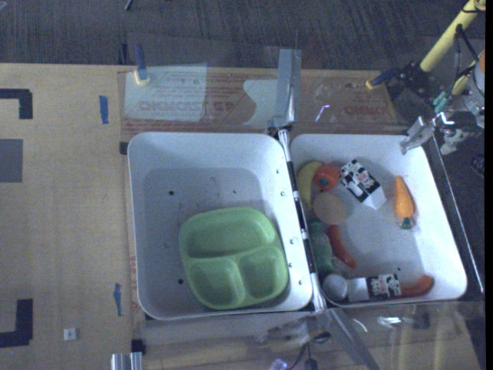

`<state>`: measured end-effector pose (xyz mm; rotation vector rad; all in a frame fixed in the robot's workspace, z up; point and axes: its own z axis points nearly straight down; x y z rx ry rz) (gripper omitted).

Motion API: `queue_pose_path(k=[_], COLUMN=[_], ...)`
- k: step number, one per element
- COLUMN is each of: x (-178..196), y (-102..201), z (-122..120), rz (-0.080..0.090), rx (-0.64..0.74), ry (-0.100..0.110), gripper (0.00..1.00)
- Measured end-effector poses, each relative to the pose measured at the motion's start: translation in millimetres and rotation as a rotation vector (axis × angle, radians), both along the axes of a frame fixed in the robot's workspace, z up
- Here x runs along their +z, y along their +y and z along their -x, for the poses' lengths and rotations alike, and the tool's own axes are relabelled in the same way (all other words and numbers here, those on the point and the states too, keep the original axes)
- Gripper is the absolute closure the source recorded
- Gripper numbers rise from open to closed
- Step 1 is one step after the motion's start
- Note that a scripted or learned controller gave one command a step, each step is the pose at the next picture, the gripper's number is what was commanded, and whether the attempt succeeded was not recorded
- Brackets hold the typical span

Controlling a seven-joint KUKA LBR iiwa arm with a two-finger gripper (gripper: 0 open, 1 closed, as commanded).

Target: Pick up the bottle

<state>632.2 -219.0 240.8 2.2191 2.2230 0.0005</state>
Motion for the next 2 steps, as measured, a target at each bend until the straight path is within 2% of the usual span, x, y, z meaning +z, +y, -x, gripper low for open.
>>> queue_pose_path(k=[1,2], x=[-58.5,77.0], y=[75.9,10.4], z=[78.2,62.3], rz=[-0.002,0.002], rx=[-0.26,-0.074], ry=[0.004,-0.002], gripper=[0.0,0.0])
